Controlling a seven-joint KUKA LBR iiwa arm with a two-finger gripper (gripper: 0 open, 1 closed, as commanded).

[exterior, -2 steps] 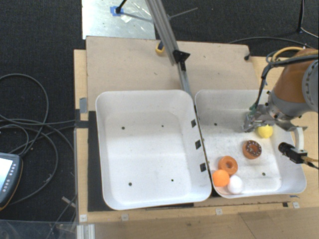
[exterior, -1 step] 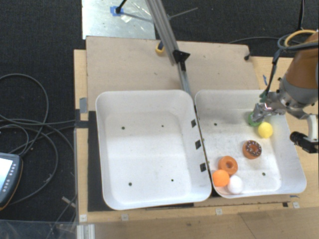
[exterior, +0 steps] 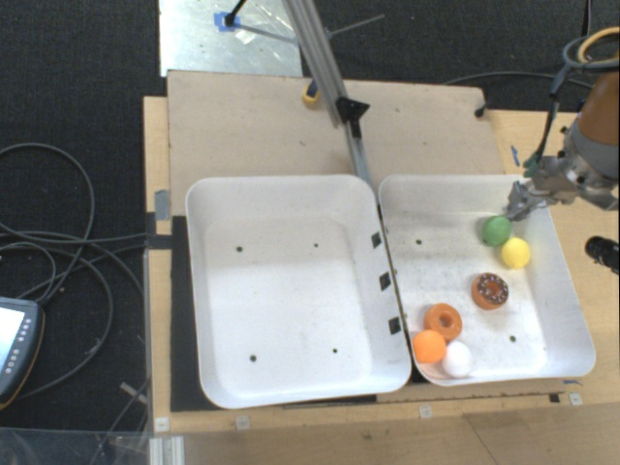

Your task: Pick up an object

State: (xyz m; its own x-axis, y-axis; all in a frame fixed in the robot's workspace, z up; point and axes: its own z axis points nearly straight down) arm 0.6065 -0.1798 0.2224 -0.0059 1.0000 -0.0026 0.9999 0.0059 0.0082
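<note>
Green ball [exterior: 497, 230] sitting in right bin [exterior: 567, 289], near far right corner, yellow ball [exterior: 515, 253] just beside it. Gripper [exterior: 518, 204] hovering just above green ball, holding nothing; finger state impossible to tell. Brown donut [exterior: 490, 291], orange donut [exterior: 444, 321], orange ball [exterior: 429, 346], white ball [exterior: 457, 359] lying nearer front. Left bin [exterior: 208, 260] sitting alongside.

Even overhead light, soft shadows, slightly grainy, mild glare on bins [exterior: 291, 197]
</note>
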